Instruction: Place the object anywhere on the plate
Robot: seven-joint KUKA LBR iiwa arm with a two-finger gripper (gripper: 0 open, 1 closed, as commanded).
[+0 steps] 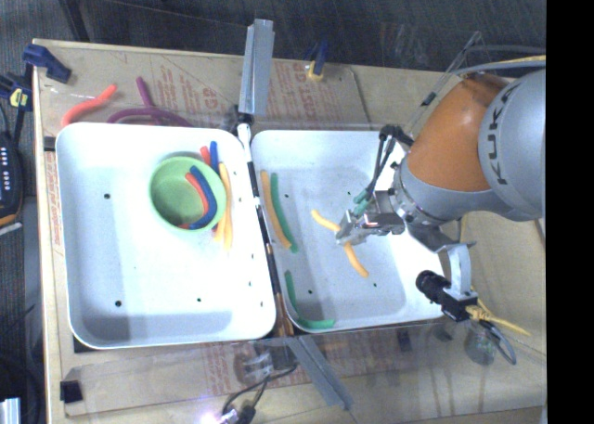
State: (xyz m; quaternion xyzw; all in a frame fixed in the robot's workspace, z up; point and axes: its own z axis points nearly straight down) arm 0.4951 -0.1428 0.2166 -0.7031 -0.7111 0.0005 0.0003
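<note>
A thin yellow-orange flexible strip [355,260] is seen on the right white bin's [390,306] floor, directly under the two-finger gripper [357,226], slanting lower-right. Finger state cannot be told. The green round plate [176,192] is well left.

I see my arm [483,158] reaching in from the right, wrist bent down, gripper [357,227] low and pointing left.

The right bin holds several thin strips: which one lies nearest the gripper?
The short orange strip under the gripper. The green strips lie off by the bin's left wall and front corner.
</note>
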